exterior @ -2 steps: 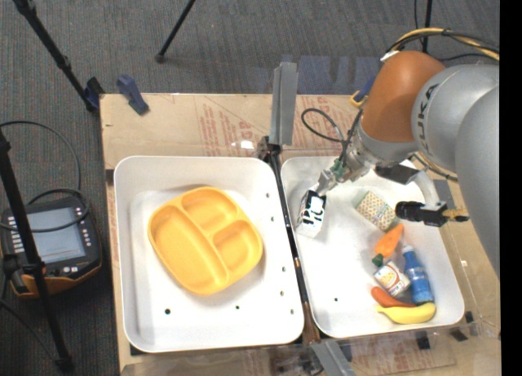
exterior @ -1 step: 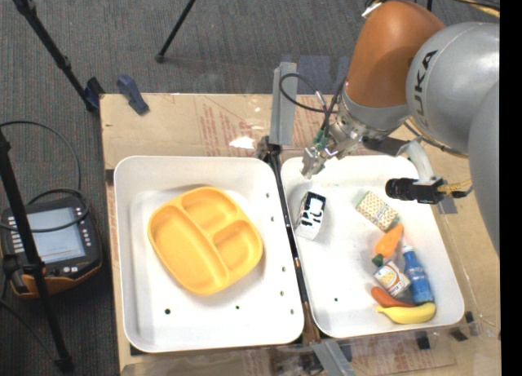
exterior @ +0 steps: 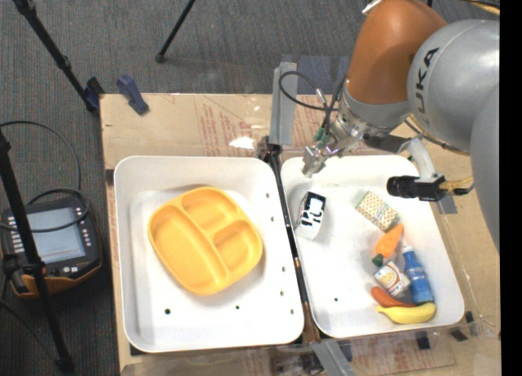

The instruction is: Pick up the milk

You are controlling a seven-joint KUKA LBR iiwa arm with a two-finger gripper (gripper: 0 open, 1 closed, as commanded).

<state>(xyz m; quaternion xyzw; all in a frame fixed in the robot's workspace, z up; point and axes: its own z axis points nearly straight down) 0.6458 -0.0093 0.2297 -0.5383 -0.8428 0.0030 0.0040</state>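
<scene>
The hand (exterior: 314, 160), its opening indiscernible, hangs above the far left corner of the right bin (exterior: 347, 327), just beyond the milk (exterior: 311, 214), a white carton with unreadable black print lying near the bin's left wall, apparently staged for descent; "KUKA" lettering partly shows on the arm (exterior: 440, 64).

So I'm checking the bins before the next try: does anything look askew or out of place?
The milk lies tipped on its side by the right bin's left wall, apart from the other items crowded in the far right corner. The gripper hangs above it. The yellow plate sits skewed in the left bin. Nothing looks spilled.
</scene>
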